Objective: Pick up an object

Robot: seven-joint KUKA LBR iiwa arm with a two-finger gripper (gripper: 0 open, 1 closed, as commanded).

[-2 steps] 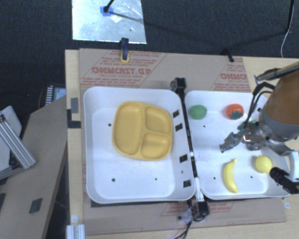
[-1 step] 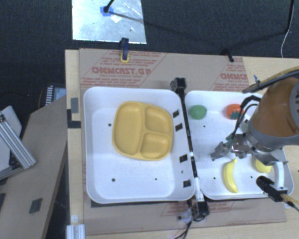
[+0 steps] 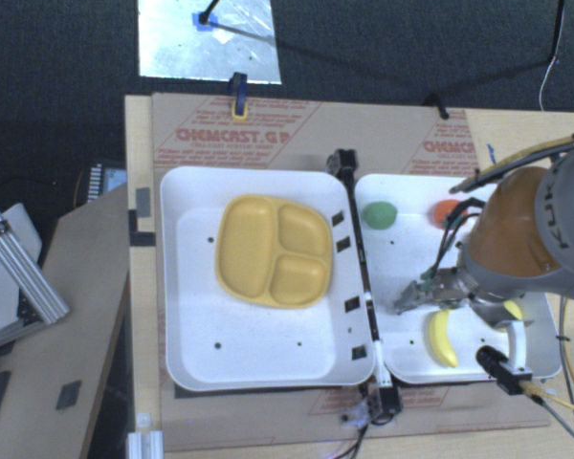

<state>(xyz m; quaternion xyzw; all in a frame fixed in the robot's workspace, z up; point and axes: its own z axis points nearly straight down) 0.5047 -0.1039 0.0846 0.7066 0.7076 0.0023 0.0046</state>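
One candidate lies close: the banana (image 3: 443, 338), near part of the right bin (image 3: 402, 256), long axis running near-far. Gripper (image 3: 413, 297) hangs just left and far of its top end; finger state cannot be told, nothing visibly held.

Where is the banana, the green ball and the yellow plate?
banana (image 3: 443, 338): camera view, middle of its curved body.
green ball (image 3: 380, 214): camera view, centre of its top.
yellow plate (image 3: 244, 247): camera view, floor of its large left compartment.
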